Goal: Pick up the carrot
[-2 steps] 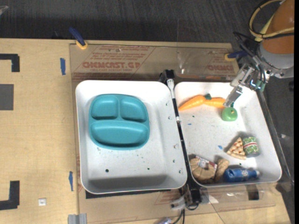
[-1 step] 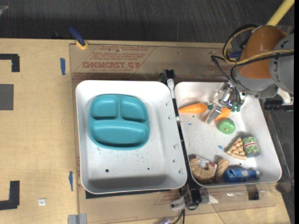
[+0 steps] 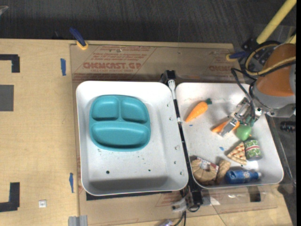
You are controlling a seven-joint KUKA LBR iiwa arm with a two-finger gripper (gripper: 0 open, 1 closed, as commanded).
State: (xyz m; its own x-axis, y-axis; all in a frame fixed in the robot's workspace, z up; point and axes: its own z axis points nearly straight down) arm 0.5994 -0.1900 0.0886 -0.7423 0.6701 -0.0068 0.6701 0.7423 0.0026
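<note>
The carrot, orange with a small green top, lies tilted in the upper left part of the right bin. My gripper hangs low over the middle of that bin, to the right of the carrot and a little nearer the front, apart from it. A smaller orange piece lies right at the gripper's tip; whether it is gripped is unclear.
A green item, a pizza slice, a small can, a blue bottle and baked goods crowd the right bin's front and right. The left bin holds a teal divided plate.
</note>
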